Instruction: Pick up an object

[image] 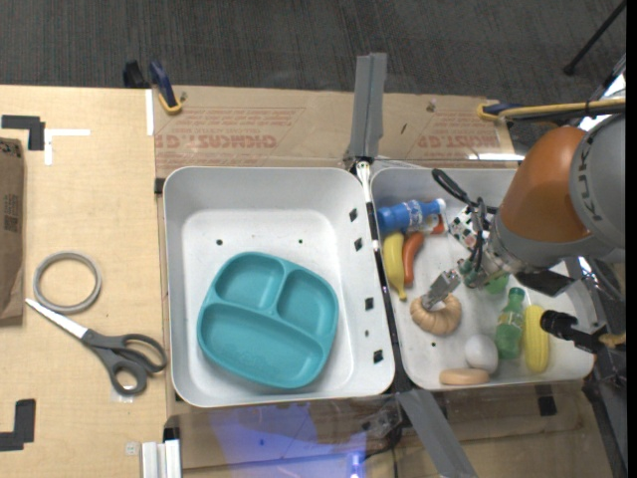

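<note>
Gripper (441,289) down in right bin (430,368), finger state unclear, tip touching tan donut (438,314) just below it; banana (394,260) left, white egg (480,352) lower right, open floor toward front rim.

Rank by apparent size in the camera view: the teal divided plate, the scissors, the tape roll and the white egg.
1. Teal divided plate, largest by far.
2. Scissors.
3. Tape roll, smaller in span than the scissors.
4. White egg, smallest.
</note>
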Available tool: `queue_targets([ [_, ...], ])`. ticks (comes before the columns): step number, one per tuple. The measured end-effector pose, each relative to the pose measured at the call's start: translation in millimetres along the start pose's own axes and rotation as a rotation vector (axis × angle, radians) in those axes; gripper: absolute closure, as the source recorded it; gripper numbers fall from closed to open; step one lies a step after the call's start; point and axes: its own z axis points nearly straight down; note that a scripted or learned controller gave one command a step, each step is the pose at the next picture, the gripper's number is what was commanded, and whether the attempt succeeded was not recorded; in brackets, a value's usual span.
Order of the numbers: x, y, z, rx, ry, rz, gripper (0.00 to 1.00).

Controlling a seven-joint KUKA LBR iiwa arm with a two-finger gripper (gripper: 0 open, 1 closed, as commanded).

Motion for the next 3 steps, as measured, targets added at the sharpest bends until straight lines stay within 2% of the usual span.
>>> queue_targets([
  [1,4,27,0,-0.001,-0.001,0.118,0.0],
  [2,-8,56,0,-0.001,-0.002,0.157,0.0],
  [3,-24,95,1,0.005,0.001,0.345,0.0],
])
